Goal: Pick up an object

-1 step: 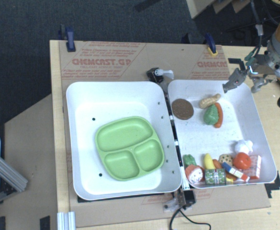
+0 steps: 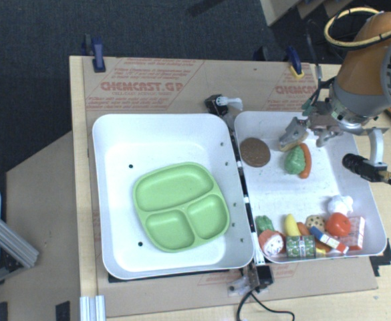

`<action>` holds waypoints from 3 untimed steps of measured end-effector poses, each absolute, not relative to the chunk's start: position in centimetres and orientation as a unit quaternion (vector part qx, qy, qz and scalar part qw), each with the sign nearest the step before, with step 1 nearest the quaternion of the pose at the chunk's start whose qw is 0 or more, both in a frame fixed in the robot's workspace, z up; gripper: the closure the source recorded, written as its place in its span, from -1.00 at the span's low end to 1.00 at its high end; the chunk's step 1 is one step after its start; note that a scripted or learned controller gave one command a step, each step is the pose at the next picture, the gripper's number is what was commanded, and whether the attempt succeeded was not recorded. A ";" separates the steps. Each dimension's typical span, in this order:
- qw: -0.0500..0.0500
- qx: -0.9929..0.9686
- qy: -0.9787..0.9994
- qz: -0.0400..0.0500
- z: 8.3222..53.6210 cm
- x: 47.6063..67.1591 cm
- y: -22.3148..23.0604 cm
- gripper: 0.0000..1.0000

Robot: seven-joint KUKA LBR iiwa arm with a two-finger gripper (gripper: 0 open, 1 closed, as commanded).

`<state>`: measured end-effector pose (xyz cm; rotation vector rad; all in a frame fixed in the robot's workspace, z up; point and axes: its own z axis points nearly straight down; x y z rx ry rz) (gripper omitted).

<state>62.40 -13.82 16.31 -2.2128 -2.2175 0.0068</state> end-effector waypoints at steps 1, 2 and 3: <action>0.004 -0.707 -0.707 0.002 8.0 60.7 -13.8 -1.00; -0.001 -0.708 -0.706 -0.001 9.6 60.9 -14.0 1.00; -0.004 -0.704 -0.711 -0.005 19.2 64.4 -5.9 1.00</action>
